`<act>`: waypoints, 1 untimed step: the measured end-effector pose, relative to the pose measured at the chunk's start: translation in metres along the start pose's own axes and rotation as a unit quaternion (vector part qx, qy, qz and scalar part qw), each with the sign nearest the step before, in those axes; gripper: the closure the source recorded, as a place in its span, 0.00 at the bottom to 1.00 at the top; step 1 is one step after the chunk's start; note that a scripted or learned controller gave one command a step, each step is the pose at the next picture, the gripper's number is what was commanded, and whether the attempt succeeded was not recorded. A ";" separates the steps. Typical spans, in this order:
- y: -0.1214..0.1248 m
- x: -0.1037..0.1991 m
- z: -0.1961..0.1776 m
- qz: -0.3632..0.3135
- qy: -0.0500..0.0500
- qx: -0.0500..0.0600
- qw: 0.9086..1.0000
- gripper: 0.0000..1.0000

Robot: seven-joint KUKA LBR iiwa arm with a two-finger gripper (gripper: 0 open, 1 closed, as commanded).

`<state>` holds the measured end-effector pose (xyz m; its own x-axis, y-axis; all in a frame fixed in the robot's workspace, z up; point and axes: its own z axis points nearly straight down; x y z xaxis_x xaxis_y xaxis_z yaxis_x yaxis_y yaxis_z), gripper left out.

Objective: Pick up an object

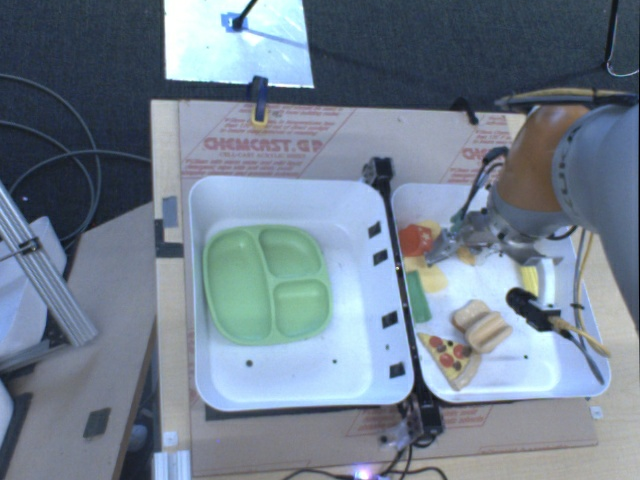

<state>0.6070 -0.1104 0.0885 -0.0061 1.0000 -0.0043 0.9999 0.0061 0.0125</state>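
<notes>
The gripper (437,253) reached in low over the right bin (520,370), its tip just right of the red toy piece (417,238) and close to touching it; whether it was apart or together could not be told, and nothing could be seen held in it. The red toy piece lay near the bin's left wall. A small yellow bit (429,226) sat just above and right of it. Just below the red toy piece lay a pale yellow block (433,280). A green strip (416,300) lay along the wall below that block. Further below and right of the red toy piece rested two tan bread rolls (480,326), side by side. The pizza slice (450,356) was the farthest below. Well to the right of the red toy piece, past the gripper, a yellow piece (530,280) lay partly hidden by the wrist. The grey arm (585,168) with its orange band (530,158) rose up and right of the red toy piece. Left of the red toy piece, across the divider, the left bin (300,208) held a green divided plate (268,281). Both bins stood on the table (300,143).
</notes>
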 end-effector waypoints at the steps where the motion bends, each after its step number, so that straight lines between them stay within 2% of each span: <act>1: 0.053 -0.014 0.007 -0.005 0.002 0.035 0.999 0.00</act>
<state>0.6599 -0.1237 0.0821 -0.0154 0.9999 -0.0008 0.9982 0.0153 -0.0579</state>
